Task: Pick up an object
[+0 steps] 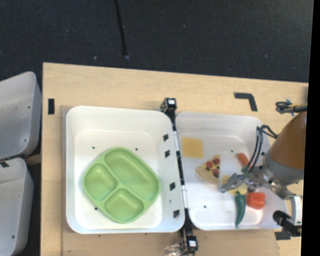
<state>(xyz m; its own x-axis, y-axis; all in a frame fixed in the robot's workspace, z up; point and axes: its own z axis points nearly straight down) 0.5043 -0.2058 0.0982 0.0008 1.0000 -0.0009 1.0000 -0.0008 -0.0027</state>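
Note:
In the right bin lie a yellow cheese square, a pizza slice, a small orange piece, a green chili pepper and a red-orange pepper. My gripper hangs low over the bin's right part, just right of the pizza slice and above the green chili. Its grey fingers point left. Nothing shows between them. The arm's orange band rises at the right edge.
The left bin holds a green divided plate. A black divider with clips separates the bins. White chair-like shapes stand left of the bench. Black markers lie on the wooden bench top.

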